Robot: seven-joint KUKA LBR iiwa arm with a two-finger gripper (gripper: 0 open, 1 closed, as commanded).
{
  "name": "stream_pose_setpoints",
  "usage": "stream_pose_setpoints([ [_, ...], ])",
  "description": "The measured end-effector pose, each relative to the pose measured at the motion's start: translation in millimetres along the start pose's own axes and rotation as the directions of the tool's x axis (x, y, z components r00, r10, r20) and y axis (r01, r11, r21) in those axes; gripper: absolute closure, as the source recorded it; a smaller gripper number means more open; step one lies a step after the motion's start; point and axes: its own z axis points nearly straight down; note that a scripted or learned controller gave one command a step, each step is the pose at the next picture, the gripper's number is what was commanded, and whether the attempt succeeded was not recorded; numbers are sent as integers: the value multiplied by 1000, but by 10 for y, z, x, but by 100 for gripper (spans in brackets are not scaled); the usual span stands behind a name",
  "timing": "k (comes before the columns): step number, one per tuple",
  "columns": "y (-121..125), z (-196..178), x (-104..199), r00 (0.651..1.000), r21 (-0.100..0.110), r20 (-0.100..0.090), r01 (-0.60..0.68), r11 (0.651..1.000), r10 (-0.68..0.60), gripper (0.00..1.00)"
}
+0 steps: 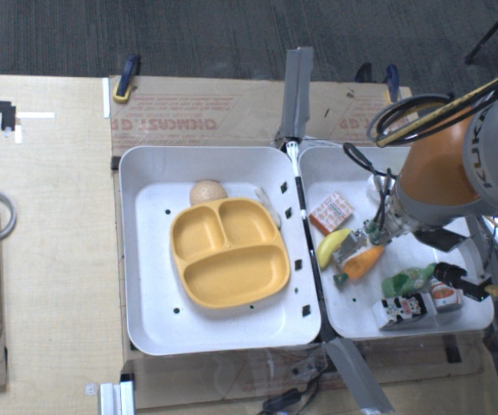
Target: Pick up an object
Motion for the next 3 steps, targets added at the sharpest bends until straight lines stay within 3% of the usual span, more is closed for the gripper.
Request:
stream_pose_setpoints([
  [1,-5,-93,-19,1000,-1,2,-5,1000,5,100],
  [2,-36,-724,-643,1000,-1,2,-11,1000,11,100],
  [3,225,-1267,318,998,0,1,-64,998,64,100],
])
